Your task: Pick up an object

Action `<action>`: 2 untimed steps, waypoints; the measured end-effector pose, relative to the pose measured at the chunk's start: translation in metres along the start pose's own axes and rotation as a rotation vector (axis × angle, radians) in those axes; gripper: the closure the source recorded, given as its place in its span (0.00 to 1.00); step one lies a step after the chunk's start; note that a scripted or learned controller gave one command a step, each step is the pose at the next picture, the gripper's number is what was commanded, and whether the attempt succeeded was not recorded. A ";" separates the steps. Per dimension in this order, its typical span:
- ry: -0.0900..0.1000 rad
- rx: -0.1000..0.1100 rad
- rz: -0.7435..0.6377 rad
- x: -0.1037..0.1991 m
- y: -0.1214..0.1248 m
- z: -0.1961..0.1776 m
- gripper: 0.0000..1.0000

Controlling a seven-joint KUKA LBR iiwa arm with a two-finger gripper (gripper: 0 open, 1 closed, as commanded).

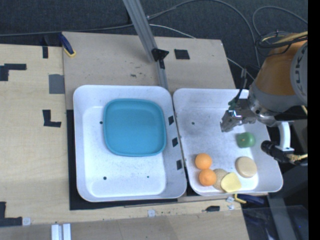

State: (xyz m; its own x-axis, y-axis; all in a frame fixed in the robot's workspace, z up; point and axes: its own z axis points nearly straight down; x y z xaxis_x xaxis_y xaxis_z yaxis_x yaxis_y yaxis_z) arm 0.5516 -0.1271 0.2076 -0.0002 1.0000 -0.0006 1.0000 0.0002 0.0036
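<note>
Gripper (229, 124), finger state impossible to tell, is poised over the right bin (200, 101); the green ball (245, 140) beside it could be knocked away.

Plate (134, 127) in left bin (85, 134); fruit pieces (203, 161) along right bin (200, 104) front, gripper (229, 122) above.
</note>
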 end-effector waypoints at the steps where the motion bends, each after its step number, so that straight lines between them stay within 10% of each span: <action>1: 0.000 0.001 0.000 -0.005 -0.002 -0.043 1.00; 2: 0.002 0.004 -0.004 0.043 -0.009 -0.047 1.00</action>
State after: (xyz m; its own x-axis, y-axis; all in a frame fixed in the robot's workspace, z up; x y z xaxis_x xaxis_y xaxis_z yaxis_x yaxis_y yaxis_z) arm 0.5426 -0.0838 0.2549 -0.0042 1.0000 0.0010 1.0000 0.0042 0.0000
